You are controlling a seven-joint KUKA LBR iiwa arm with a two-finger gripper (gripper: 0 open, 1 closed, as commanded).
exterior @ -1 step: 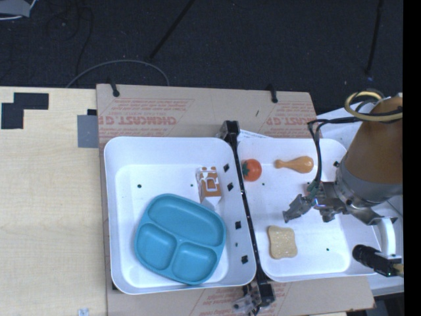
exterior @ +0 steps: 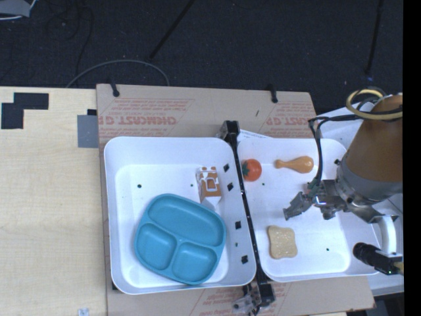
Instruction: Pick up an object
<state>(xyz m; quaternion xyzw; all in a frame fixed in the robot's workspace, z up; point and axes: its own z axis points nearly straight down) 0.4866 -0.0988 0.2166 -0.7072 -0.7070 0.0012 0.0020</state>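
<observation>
Toast (exterior: 282,241), one slice, lies flat in the right bin (exterior: 329,259), just below and left of the hand (exterior: 297,207), whose fingers stand apart with nothing between them. It looks light and stiff, probably best pinched across its edges. One tomato (exterior: 251,170) and one drumstick (exterior: 295,164) sit farther up that bin. The left bin (exterior: 125,176) holds one blue divided tray (exterior: 180,238) and one small orange toy (exterior: 210,182).

Red print runs along the cardboard sheet (exterior: 197,110) under the bins — upside down from this view, in two repeats. It seems to read "CHEMCRZT GP", though the letters are too blurred to be sure — nothing else is legible.
</observation>
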